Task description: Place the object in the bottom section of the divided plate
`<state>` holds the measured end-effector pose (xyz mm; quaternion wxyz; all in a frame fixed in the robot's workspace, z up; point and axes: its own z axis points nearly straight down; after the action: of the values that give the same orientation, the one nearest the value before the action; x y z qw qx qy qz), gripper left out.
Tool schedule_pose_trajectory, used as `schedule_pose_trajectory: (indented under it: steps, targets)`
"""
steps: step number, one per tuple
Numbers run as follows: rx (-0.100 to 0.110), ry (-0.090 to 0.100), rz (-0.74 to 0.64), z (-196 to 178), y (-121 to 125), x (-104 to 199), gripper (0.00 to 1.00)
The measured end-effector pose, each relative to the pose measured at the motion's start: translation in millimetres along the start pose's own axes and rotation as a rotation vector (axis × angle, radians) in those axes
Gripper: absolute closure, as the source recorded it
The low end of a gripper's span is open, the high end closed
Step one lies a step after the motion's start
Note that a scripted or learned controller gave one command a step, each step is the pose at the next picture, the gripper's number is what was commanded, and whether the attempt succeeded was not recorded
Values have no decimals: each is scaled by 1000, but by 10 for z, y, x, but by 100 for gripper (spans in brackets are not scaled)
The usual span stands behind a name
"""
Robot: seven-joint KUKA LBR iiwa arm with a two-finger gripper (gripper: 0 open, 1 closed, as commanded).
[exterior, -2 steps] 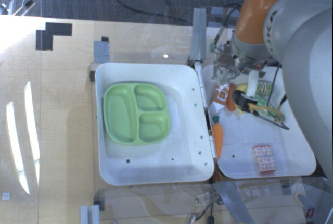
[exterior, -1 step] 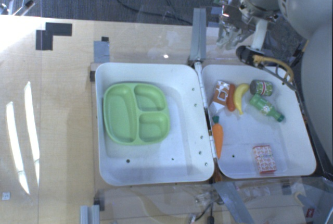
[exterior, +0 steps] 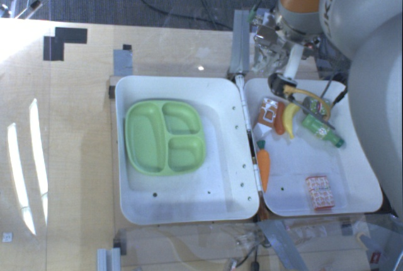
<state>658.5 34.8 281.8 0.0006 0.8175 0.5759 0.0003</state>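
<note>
A light green divided plate (exterior: 128, 137) lies in the left white bin (exterior: 220, 137), with one long section on its left and two smaller ones on its right; nothing lies in it. My gripper (exterior: 266, 57) hangs over the far edge of the right bin (exterior: 296, 169), above and behind the objects there and apart from them. Nearest to it lie a small brown carton (exterior: 269, 112), a yellow banana (exterior: 290, 120) and a green bottle (exterior: 322, 130). A carrot (exterior: 263, 166) rests along the right bin's left wall.
A pink patterned packet (exterior: 320, 192) sits near the right bin's front. A small red-orange item (exterior: 279, 127) lies between carton and banana. The grey arm covers the view's upper right. A ridge (exterior: 247, 137) separates the two bins.
</note>
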Motion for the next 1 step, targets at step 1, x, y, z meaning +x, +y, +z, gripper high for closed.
schedule_pose_trajectory:
  steps: [1]
  targets:
    - [2, 0, 157, 989, -704, 510, 100]
